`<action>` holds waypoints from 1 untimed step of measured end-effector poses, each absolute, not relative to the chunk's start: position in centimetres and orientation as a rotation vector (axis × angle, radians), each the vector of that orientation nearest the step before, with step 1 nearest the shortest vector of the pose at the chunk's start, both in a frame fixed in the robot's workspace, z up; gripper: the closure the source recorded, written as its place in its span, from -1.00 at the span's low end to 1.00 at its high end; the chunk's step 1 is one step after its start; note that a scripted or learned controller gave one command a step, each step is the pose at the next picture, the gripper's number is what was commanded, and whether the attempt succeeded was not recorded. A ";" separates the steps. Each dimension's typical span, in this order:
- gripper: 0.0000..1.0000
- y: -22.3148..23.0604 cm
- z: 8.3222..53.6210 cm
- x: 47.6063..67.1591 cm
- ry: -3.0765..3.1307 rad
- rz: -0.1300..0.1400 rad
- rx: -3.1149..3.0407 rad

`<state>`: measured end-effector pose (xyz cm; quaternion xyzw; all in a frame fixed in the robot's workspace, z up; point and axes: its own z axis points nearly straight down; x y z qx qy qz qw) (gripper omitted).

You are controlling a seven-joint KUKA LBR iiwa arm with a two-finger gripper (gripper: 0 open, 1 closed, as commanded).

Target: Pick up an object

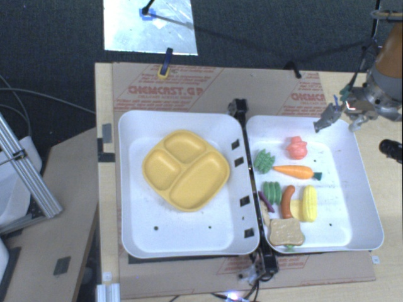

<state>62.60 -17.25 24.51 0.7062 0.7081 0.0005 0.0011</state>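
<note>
The right bin [352, 187] holds toy food: a pink strawberry-like piece [297, 148], an orange carrot [293, 172], a green leafy piece [263, 162], green beans [272, 191], a sausage [287, 201], a yellow corn cob [309, 204] and a slice of toast [286, 232]. My gripper [343, 117] hangs over the bin's far right corner, above and to the right of the pink piece. Its fingers [327, 119] are spread apart with nothing between them.
The left bin [132, 231] carries a yellow divided plate [186, 168]. A black hinge strip [247, 168] runs between the bins. A shiny sheet [150, 17] lies beyond the bench, and a metal frame [25, 168] stands at the left.
</note>
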 end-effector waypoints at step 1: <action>-1.00 -19.7 11.0 64.6 2.214 0.022 2.201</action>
